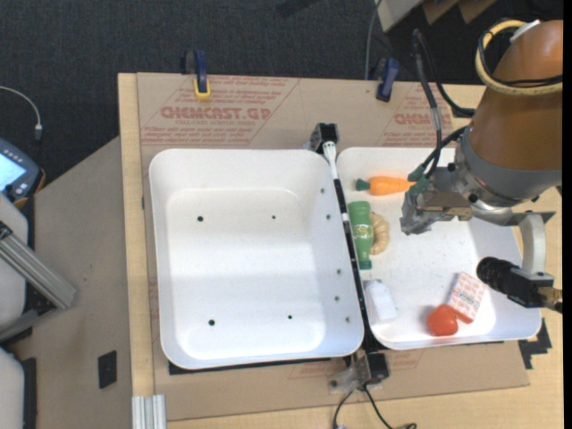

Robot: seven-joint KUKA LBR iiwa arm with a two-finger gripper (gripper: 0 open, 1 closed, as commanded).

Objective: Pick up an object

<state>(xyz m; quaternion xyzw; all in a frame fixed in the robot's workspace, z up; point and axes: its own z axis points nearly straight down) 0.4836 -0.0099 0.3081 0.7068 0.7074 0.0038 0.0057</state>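
Your gripper [418, 219] hangs over the right bin [509, 329], finger spread impossible to tell, just beside the toy carrot [390, 185] at the far rim — likely light, stiff, slick plastic — so pinch its thick orange middle
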